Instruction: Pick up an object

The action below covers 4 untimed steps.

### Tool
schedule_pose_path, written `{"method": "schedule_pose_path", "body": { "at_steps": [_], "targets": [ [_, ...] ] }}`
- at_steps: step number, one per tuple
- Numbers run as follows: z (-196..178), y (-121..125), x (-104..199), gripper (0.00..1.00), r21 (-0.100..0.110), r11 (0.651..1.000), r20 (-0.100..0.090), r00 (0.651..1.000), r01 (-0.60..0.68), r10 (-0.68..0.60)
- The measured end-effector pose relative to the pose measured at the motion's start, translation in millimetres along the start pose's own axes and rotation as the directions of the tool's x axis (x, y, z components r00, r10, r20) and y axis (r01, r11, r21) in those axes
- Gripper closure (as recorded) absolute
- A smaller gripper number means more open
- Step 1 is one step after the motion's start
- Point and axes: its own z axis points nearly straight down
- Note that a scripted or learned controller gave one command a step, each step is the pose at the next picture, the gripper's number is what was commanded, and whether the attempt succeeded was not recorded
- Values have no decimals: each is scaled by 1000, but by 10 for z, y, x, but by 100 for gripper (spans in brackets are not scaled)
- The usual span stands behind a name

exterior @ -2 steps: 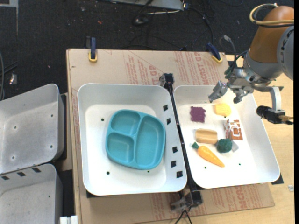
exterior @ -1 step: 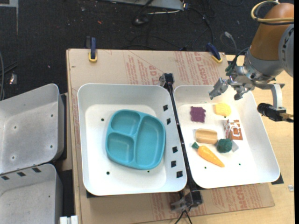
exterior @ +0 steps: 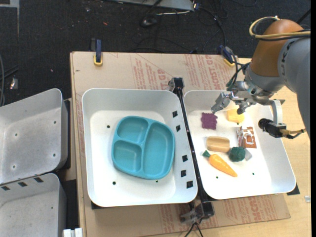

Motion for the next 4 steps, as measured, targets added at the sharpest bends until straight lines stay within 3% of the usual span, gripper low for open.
{"method": "schedule_pose_path", "body": {
  "at_steps": [1,2,4],
  "targets": [
    [514,8,2,0,-5,1000,3,1000,-1,1],
    [376,23,3,100,-10,1000,3,1000,0,0],
    [-803,90,-11,100,-11,1000,2,1000,0,0]
  ]
}}
